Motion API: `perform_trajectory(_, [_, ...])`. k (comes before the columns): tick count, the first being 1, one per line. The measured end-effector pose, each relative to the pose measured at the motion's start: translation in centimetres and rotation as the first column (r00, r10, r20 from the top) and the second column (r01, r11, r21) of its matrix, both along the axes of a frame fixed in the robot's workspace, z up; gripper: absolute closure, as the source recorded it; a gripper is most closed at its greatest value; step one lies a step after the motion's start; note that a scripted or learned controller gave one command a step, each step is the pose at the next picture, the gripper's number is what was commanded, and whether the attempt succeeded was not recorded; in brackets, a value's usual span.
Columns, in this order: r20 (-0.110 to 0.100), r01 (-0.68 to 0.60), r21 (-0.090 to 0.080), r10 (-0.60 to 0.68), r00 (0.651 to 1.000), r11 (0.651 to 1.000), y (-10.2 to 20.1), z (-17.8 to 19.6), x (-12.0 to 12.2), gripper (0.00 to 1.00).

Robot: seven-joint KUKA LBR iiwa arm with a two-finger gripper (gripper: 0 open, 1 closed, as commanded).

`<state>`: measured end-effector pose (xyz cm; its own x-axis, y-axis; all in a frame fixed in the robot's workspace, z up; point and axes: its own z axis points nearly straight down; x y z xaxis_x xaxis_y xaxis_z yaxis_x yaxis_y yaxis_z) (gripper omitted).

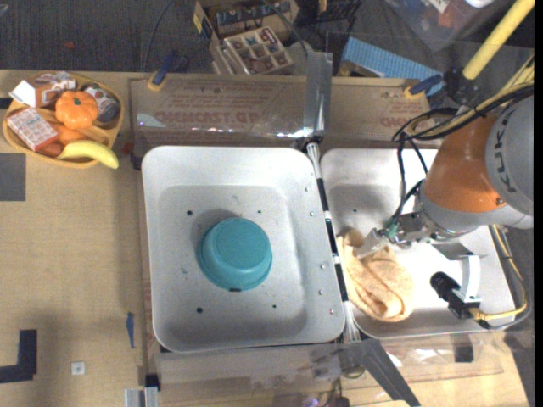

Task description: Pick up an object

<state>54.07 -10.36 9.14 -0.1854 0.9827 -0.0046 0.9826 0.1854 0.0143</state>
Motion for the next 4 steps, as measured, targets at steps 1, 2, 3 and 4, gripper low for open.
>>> perform_trajectory(1, [0.001, -0.125, -0.001, 0.125, 0.992, 0.992, -1.6, 0.0, 0.6, 0.00])
perform_trajectory(2, [0.001, -0.179, -0.005, 0.179, 0.984, 0.984, -1.3, 0.0, 0.9, 0.00])
perform_trajectory(3, [0.004, -0.179, -0.003, 0.179, 0.984, 0.984, -1.2, 1.1, 1.0, 1.00])
perform_trajectory(4, [0.004, -0.179, -0.003, 0.179, 0.984, 0.984, -1.2, 1.1, 1.0, 0.00])
